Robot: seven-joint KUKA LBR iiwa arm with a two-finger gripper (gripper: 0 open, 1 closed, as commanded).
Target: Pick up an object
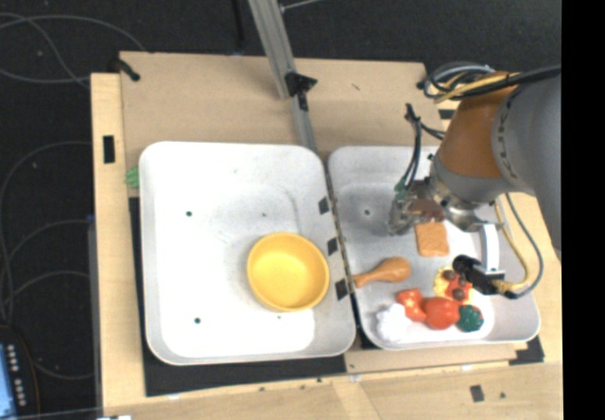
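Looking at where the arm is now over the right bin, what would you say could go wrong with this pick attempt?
The gripper hangs next to the orange block, near the right bin's bare upper part, so it may close on nothing. The toys lower down, the drumstick and the red piece, lie packed together, so a descent there might push them about rather than grasp one.

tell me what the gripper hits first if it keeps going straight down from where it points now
Probably the bare white floor of the right bin, beside the orange block. The gripper points downward there, though depth is hard to judge from above.
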